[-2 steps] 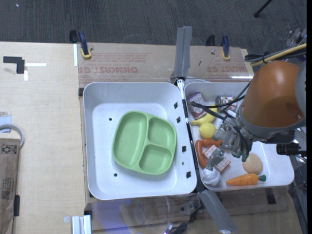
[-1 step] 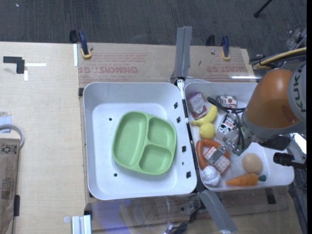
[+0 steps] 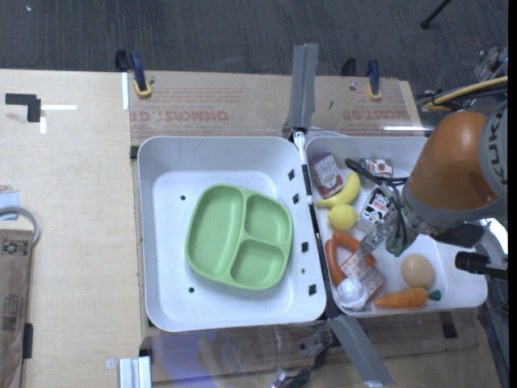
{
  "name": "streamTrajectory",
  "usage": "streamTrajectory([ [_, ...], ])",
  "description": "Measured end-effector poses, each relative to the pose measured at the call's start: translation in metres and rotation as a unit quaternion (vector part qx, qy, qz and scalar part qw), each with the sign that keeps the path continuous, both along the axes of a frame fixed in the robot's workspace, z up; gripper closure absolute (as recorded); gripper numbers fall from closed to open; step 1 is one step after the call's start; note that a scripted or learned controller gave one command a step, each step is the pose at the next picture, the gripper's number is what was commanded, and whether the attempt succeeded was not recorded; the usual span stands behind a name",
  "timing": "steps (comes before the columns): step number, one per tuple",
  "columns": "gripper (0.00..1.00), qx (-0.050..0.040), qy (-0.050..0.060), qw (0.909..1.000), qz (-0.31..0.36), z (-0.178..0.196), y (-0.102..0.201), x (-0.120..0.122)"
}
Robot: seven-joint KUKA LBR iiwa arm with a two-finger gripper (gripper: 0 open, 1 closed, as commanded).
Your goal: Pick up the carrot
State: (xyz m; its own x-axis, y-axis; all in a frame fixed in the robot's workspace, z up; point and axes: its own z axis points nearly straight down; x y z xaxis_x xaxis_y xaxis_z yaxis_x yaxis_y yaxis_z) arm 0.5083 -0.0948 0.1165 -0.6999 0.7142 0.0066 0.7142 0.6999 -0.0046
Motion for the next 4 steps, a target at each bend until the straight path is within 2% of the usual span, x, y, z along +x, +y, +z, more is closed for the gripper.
streamTrajectory([
  [1,1.00,-0.0025,-0.002,0.9826,-0.186,0.072,0.060,0.000],
  [2,1.00,-0.0011,-0.002,0.9994,-0.033,0.072,0.026,-0.024],
  [3,0.00,-0.0011,-0.002,0.9994,-0.033,0.072,0.026,-0.024],
  [4,0.00,-0.0005,-0.003,0.9999,0.016,-0.021,-0.004,-0.030],
])
